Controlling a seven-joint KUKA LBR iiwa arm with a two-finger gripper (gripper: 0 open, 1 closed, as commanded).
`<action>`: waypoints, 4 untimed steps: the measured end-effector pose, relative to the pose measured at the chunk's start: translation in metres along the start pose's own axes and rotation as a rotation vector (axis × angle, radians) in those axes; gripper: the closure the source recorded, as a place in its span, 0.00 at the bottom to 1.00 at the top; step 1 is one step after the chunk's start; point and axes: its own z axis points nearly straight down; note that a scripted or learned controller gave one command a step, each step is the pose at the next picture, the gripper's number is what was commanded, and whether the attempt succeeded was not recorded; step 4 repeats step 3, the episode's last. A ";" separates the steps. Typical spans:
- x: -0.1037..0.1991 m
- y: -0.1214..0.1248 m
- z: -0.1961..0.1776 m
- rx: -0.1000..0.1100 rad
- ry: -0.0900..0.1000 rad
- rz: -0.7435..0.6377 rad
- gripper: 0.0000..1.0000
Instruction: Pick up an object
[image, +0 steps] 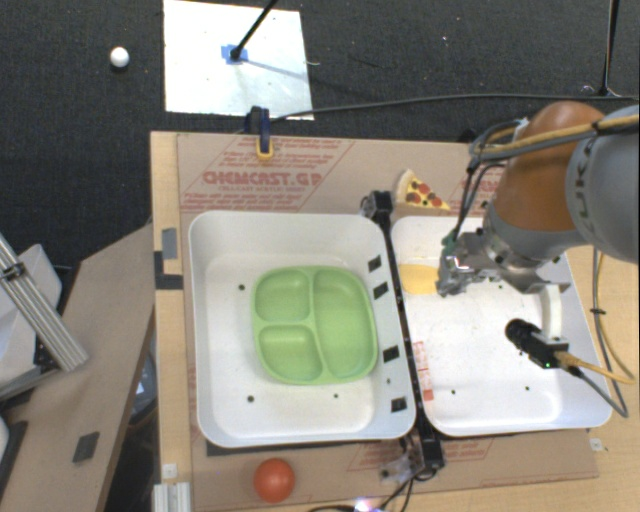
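While the gripper (452, 272) hangs low over the right bin (500, 400), open or shut I cannot tell, the flat yellow piece (416, 279) lies just beside it, on the side toward the left bin (215, 330).

So there's a flat yellow piece (416, 279) lying in the right white bin (500, 405), close to its left wall. The light green three-compartment plastic plate (312, 325) sits flat, right side up, around the middle of the left white bin (225, 250).
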 end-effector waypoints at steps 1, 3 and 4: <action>0.045 0.006 -0.012 0.000 -0.001 0.000 1.00; 0.153 0.010 -0.031 0.000 0.000 0.000 1.00; 0.153 0.010 -0.031 0.000 0.000 0.000 1.00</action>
